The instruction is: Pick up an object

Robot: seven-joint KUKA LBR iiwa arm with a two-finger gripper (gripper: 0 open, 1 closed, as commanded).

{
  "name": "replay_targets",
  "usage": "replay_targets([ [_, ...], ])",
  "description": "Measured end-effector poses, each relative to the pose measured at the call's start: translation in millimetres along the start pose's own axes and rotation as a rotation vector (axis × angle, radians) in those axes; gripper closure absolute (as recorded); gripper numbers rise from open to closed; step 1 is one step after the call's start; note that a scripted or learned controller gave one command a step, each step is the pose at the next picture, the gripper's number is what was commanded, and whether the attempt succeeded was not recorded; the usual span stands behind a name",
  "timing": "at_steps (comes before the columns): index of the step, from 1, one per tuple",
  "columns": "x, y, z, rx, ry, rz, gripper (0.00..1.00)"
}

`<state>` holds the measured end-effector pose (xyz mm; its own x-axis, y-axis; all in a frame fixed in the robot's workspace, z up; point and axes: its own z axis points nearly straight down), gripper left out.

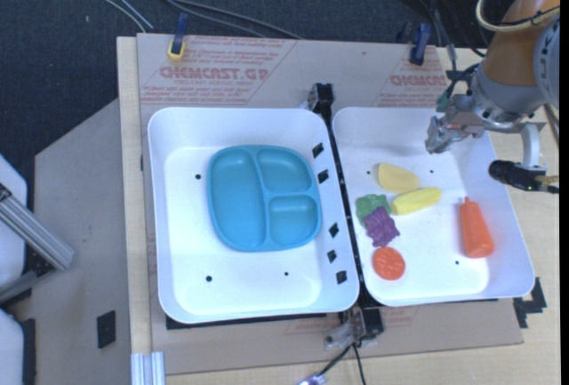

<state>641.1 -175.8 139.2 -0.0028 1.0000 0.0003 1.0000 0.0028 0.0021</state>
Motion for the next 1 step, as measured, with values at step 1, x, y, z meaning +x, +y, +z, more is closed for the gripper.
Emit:
replay_targets([
  [1, 5.0, 10.7, -55.4, -0.004, -0.002, 0.001, 1.00],
])
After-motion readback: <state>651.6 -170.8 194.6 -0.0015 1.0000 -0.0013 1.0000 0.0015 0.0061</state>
